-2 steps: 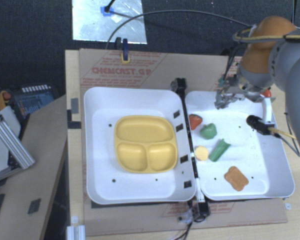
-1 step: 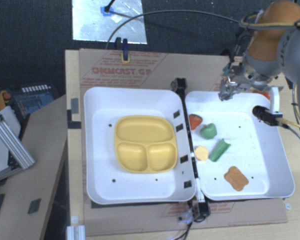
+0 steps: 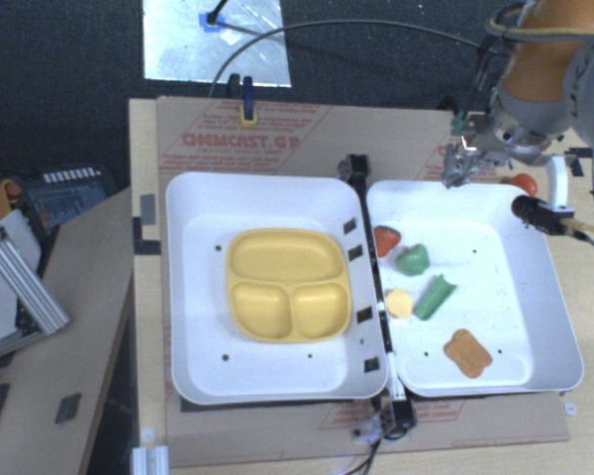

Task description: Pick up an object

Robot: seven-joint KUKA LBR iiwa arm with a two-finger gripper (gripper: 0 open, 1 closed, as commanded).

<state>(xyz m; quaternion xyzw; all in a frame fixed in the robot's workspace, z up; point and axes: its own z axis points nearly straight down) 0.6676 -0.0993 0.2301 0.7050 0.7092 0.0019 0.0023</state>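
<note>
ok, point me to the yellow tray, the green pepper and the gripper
yellow tray (image 3: 283, 283): camera view, centre, where its dividers meet.
green pepper (image 3: 435, 296): camera view, middle of its body.
gripper (image 3: 458, 172): camera view, at its tips.

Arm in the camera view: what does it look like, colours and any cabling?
The arm is rounded, with an orange band over grey casing. It ends in a small, dark metallic gripper. Thin cables loop near the wrist. No markings are legible.

Grey robot arm (image 3: 564, 57) entering from the upper right, orange band above the wrist, wrist angled down and to the left, two-finger gripper (image 3: 458, 174) at its tip, pointing downward, nothing visibly held
</note>
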